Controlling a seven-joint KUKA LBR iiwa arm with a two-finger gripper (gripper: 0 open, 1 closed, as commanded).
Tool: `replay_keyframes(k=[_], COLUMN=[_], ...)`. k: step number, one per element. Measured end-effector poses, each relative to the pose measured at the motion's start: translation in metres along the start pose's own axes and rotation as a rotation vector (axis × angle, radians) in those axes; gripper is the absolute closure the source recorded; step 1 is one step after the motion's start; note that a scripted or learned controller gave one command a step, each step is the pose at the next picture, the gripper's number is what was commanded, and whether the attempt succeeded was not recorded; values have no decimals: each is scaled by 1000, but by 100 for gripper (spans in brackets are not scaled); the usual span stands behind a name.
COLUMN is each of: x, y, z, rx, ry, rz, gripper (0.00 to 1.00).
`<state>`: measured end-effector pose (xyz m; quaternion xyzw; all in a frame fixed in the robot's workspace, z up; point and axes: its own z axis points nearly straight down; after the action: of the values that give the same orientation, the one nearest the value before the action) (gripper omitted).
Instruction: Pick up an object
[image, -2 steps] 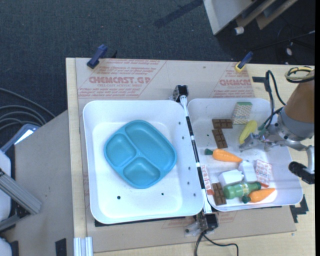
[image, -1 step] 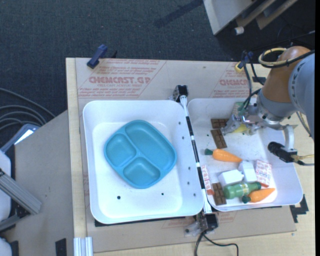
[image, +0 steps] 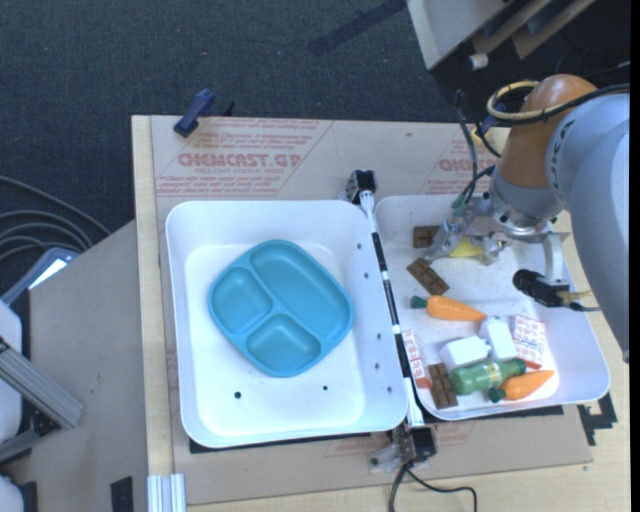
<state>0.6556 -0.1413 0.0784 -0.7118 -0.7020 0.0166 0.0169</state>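
My gripper (image: 466, 238) is low over the far part of the right bin (image: 592, 350), under the grey arm with its orange band. A yellow object (image: 463, 251) peeks out just beneath it; whether it is held is hidden. A brown chocolate piece (image: 424, 237) lies just left of the gripper and another (image: 426, 277) a little nearer. In the bin's near half lie an orange carrot (image: 455, 309), a white block (image: 497, 333), a white box (image: 465, 352), a green bottle (image: 485, 377), a second carrot (image: 531, 383) and a red-and-white packet (image: 529, 338).
The left bin (image: 190, 300) holds a blue divided plate (image: 280, 306). A brown bar (image: 441, 386) and a red-and-white wrapper (image: 413, 350) lie along the right bin's left wall. A blue clip (image: 193, 113) rests on the bench's far edge.
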Motion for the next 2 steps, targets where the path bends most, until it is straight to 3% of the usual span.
replay_keyframes(k=[1,2], x=[1,-60], y=[0,-60], z=[-10,-52], rx=[-4,-45], ry=[-2,-1], rz=[-3,-14], gripper=[100,100])
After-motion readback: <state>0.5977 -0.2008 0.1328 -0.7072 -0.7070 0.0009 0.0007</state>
